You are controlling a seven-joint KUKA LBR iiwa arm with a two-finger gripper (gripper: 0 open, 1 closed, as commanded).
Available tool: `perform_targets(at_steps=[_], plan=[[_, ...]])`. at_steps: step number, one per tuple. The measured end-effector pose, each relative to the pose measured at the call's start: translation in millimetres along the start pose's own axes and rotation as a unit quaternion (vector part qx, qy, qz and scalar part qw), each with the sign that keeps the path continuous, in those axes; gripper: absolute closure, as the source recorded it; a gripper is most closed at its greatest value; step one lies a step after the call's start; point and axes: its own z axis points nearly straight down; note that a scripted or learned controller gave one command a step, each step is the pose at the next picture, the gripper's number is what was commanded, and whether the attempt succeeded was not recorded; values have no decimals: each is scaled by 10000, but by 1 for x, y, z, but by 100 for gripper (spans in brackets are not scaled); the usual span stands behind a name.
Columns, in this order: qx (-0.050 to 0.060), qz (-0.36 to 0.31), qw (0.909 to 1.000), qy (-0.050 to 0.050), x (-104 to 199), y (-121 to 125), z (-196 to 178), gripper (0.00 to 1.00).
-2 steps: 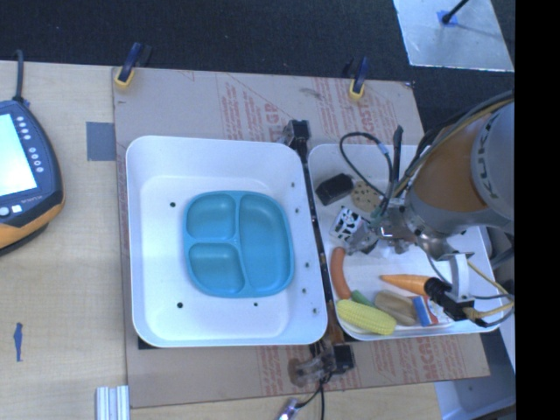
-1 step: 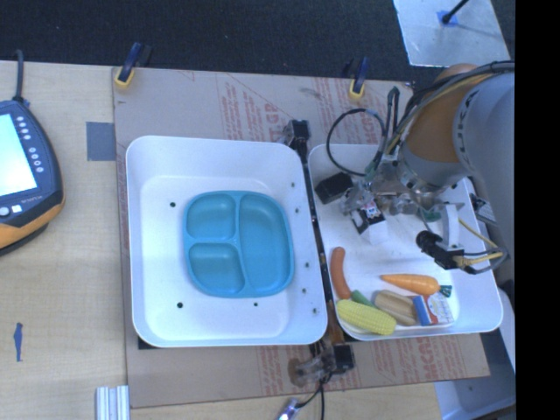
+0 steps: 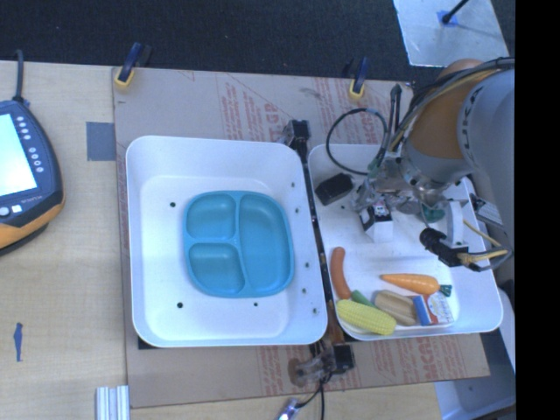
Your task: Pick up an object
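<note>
- Two white bins sat side by side on the tabletop; at the far left lay a pendant with a lit screen.
- Left bin held a blue tray with three compartments, lying flat near its middle.
- Right bin held the candidates for picking. A sausage lay near its left wall, and a corn cob lay at the front edge just below it.
- Further right, a bread roll sat just beside the corn, with a carrot just behind it and a small carton near the front right corner.
- Toward the back of that bin, the tool hung low from the arm, well apart from the food at the front. I could not tell whether it was released or clenched, since cables and fittings crowded around it, and nothing was seen held.
- Judged from this, the step in hand was the approach: no object had yet been lifted.
- Next move would call for carrying the tool forward over one item, perhaps the carrot, which lay freest, then descending around it with room on both sides.
</note>
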Motion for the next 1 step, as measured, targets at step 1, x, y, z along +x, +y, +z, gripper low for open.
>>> perform_targets(at_steps=[1], plan=[[-12,3,10000,2,68,7,-90,100]])
